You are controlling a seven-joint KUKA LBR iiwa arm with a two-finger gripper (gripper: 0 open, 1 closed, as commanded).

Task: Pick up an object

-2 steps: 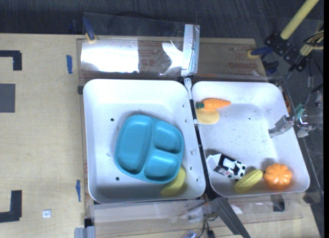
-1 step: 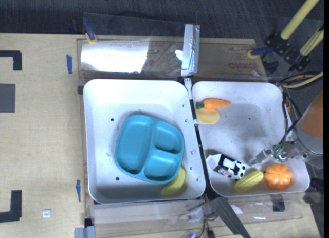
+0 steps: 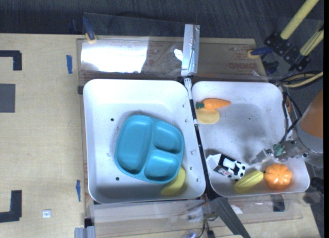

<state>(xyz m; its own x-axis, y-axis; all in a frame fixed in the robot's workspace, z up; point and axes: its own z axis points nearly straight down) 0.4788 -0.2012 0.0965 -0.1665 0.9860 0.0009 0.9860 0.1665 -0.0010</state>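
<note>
The right bin (image 3: 247, 98) holds several toys. An orange carrot (image 3: 216, 104) lies at its far left corner, touching a pale yellow piece (image 3: 207, 116). Along the near wall sit a black-and-white cow toy (image 3: 230, 167), a yellow-green fruit (image 3: 249, 180) and an orange pumpkin (image 3: 278, 176). My gripper (image 3: 276, 151) reaches in from the right edge and hangs low just above the pumpkin, at the bin's near right side. Nothing shows as held in it.
The left bin (image 3: 97, 108) carries a blue divided plate (image 3: 149, 148) with a yellow fruit (image 3: 176, 181) tucked by its near right corner. A clear sheet and a silver strip (image 3: 190, 50) stand behind the bins. Cables and yellow bars (image 3: 303, 11) crowd the far right.
</note>
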